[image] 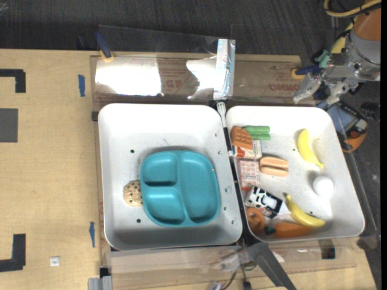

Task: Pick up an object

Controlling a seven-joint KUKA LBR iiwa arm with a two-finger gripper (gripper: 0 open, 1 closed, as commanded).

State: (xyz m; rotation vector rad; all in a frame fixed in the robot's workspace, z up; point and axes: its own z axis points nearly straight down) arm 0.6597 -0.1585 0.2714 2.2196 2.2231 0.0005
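Bananas, a hot dog and other toy foods fill the right bin (338, 135), and all of it lies below and to the left of the end effector (326, 89), which hangs outside the bin, just past its far right corner, with nothing between its fingers; how far apart those fingers stand cannot be told from this angle. Nearest to the end effector is one banana (308, 148), lying along the bin's upper right area. A hot dog (274, 166) sits further down and left from the end effector, near the bin's middle, and a white ball (323, 185) rests almost straight below it by the right wall. A second banana (303, 212) lies at the near side, beside a carrot (289, 228). A green piece (256, 130) and an orange waffle-like block (241, 139) sit well to the end effector's left, against the divider between the bins. The left bin (121, 132), far left of the end effector, holds a teal divided plate (179, 186) with a cookie (132, 193) touching its left edge. Both bins sit on the wooden surface (48, 162).
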